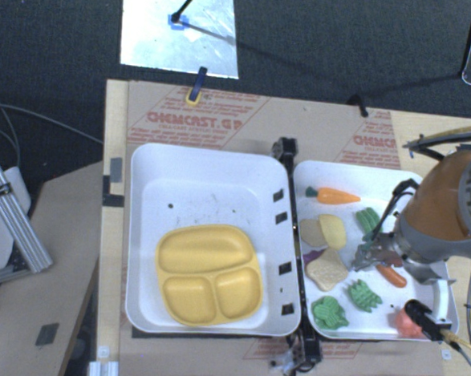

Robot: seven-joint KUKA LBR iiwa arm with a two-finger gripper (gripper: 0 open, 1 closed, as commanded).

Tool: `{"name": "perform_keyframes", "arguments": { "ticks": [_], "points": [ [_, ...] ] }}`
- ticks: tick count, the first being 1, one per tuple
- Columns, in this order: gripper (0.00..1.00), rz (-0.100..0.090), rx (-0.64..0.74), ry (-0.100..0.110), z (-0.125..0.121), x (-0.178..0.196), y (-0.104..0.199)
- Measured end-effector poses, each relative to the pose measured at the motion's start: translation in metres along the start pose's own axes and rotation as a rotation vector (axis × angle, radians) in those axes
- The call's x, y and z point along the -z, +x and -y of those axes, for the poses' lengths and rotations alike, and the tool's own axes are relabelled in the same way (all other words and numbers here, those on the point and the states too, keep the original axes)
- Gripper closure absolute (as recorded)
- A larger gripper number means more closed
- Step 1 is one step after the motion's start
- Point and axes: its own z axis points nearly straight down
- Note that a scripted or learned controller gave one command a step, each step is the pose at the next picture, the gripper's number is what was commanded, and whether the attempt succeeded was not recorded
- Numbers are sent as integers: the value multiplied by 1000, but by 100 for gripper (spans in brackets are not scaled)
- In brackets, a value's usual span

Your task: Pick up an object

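Claw grip state unclear, beside red sausage, long axis slanting down-right

right bin crowded with toy food, left bin half open

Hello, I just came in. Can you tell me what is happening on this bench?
A grey robot arm reaches in from the right over the right bin, which holds toy food: a carrot, a bread slice and green pieces. Its claw hangs low among them, near a small orange-red piece. Nothing is visibly lifted yet. The left bin holds a yellow divided tray.
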Motion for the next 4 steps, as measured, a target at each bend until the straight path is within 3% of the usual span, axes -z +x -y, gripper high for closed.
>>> {"name": "perform_keyframes", "arguments": {
  "ticks": [1, 2, 3, 4],
  "points": [
    [100, -1, -4, 4, 34, -12, 21],
    [100, 2, -1, 0, 32, 114, 3],
    [100, -3, 2, 5, 33, 13, 45],
    [100, 1, 4, -6, -48, 92, 114]
  ]
}}
